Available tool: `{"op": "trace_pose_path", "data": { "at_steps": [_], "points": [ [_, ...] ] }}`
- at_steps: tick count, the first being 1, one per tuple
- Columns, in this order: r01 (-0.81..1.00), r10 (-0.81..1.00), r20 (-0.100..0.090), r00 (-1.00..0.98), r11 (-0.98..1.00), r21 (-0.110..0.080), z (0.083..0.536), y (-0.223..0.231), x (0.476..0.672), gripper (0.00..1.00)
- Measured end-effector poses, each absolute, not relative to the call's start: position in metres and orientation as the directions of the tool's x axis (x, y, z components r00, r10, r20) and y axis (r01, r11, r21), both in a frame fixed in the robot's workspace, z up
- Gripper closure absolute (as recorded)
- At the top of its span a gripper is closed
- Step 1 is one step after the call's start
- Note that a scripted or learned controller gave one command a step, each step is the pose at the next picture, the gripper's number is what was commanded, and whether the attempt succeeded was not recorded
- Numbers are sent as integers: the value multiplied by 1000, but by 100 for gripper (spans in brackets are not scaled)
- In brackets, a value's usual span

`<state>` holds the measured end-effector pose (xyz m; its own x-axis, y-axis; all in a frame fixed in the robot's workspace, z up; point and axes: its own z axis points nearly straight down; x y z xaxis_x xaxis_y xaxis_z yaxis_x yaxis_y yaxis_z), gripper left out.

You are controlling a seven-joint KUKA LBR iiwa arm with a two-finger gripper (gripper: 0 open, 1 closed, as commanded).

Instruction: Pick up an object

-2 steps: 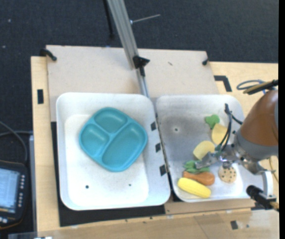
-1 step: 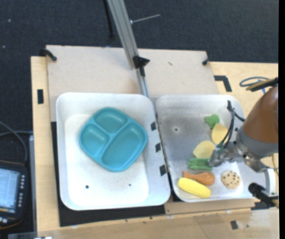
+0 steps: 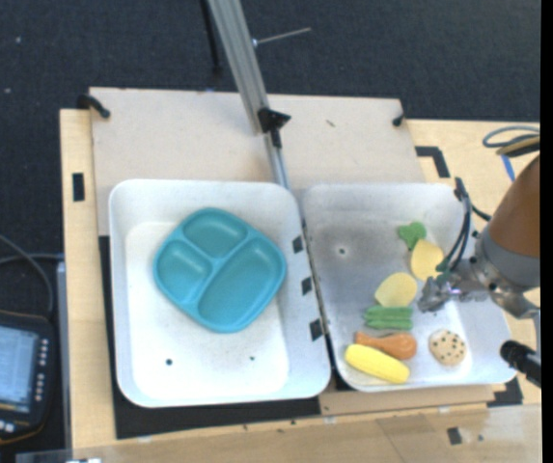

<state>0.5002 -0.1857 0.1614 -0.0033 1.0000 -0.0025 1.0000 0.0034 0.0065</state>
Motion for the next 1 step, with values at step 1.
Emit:
{"op": "trace_pose_path", "data": {
  "at_steps": [1],
  "points": [
    [1000, 1000, -3, -4, 4, 7, 205, -187, 502, 100]
  ]
}}
